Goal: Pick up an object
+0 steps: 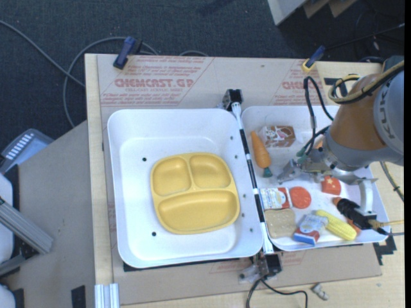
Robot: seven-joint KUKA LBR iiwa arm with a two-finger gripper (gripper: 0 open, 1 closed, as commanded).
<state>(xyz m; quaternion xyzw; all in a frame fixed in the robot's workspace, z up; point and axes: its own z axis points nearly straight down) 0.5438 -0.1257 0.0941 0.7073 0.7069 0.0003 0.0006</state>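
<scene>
Along the near edge of the right bin (282, 114) lay a slice of bread (280, 222), a blue-and-white packet (311, 227) and a yellow corn cob (339, 225), crowded together. Just behind them a red tomato slice (300, 197) touched a white packet (275, 197). Farther in, the gripper (289, 170) hung low over the bin floor, just beside the green top of the carrot (260, 149), which lay along the bin's left wall. Whether the gripper was open or clenched could not be told, and nothing showed in its grasp. The carrot looked the likeliest target. A good try would have centred over its orange body rather than the leafy end, closed across its narrow width, and kept clear of the wall. A brown-and-white wrapper (279, 134) lay farthest back.
</scene>
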